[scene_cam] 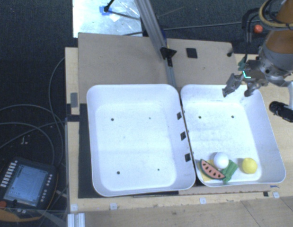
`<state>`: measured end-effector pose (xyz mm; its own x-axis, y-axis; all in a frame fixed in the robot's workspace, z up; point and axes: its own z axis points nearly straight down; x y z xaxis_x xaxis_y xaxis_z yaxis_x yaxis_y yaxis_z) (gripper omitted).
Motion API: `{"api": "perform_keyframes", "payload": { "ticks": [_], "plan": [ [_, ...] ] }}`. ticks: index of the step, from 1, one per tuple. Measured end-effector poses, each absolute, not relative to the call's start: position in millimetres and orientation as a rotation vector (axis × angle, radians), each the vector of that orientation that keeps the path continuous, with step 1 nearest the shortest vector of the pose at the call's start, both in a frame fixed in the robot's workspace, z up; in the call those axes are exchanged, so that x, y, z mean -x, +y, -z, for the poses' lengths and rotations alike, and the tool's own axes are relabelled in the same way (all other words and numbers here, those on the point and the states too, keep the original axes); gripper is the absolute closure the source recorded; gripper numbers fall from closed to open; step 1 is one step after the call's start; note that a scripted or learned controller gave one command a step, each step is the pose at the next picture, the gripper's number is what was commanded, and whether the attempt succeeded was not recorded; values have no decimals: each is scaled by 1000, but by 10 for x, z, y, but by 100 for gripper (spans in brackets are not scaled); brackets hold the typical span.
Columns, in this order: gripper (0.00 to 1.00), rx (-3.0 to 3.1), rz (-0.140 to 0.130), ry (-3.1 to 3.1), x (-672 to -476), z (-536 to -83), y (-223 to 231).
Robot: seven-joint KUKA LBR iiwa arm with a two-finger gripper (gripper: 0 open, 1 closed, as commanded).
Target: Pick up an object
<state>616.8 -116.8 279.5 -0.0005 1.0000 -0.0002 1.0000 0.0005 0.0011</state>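
Observation:
My gripper (239, 89) hangs open above the far right corner of the right bin (267, 122), with nothing between its fingers. At the near end of that bin lie a watermelon slice (210, 170), a white ball (220, 160), a green piece (230, 170) and a yellow lemon (249, 165). They sit close together, well away from the gripper.
The left bin (96, 126) lies beside the right one, with black clips (183, 136) along the shared rim. A slanted metal pole (153, 25) rises behind the bins. A teach pendant (25, 181) and cables lie on the floor at the left.

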Motion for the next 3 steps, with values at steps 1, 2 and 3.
{"api": "perform_keyframes", "payload": {
  "ticks": [1,2,3],
  "plan": [
    [0,-2220,-1,2221,-6168,-2794,-1168],
    [0,-2222,3,2224,-6133,-2336,-1089],
    [0,-2224,3,2222,-6076,-1846,-1173]
  ]
}}
